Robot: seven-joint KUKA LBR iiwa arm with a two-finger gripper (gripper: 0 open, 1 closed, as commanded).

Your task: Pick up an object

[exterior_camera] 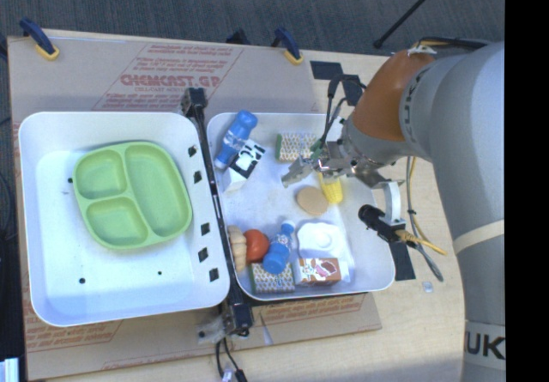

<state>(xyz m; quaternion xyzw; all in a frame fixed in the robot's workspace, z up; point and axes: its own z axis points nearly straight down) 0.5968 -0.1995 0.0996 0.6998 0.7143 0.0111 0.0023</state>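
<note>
The yellow piece [333,192] is lying in the right bin [378,274], touching the upper right side of the tan oval object [310,201], which is sitting near the bin's middle. The gripper [314,167] is hovering just above the tan oval object and right beside the yellow piece, which is poking out from under it. From this angle it cannot be told whether the gripper is open or closed, or whether it is gripping anything. The grey arm [446,106], with its orange band [383,97], is reaching in from the right of the tan oval object.

Just below the tan oval object a white container [321,239] is lying, and a red-brown carton [320,270] is sitting below that. Below and to the left of the tan oval object a small blue bottle [278,252] is leaning, with a red object [256,243] and a pale roll [237,243] lying further left, and a patterned packet [273,280] resting under them. Above the tan oval object a second patterned packet [297,146] is lying. Up and to the left, a black-and-white card [249,158] and a larger blue bottle [238,135] are lying together.

Well to the left of the tan oval object, a green divided plate [131,194] is sitting in the left bin [34,136].
</note>
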